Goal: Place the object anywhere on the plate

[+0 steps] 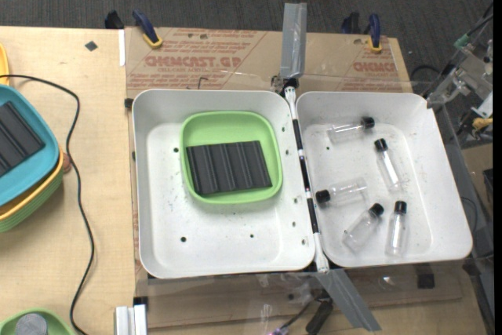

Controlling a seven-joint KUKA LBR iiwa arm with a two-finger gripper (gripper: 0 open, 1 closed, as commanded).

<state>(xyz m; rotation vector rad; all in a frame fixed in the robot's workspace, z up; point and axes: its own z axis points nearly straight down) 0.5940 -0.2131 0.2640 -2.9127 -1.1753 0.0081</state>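
A light green square plate (227,124) sits in the left white bin (227,243), toward its back. A black ridged mat (230,167) lies flat on the plate and covers most of its floor. In the right white bin (431,169) lie several small clear vials with black caps. One vial (349,129) is near the back, one (386,161) is in the middle, and one (341,192) lies by the left wall. Two more vials (362,225) (398,227) rest near the front.
Stacked teal and green plates (23,161) holding another black mat sit on the wooden table at far left. A black cable (76,192) runs beside them. Cardboard (204,59) with blue clamps lies behind the bins. Metal fittings and wires (471,82) stand past the right bin.
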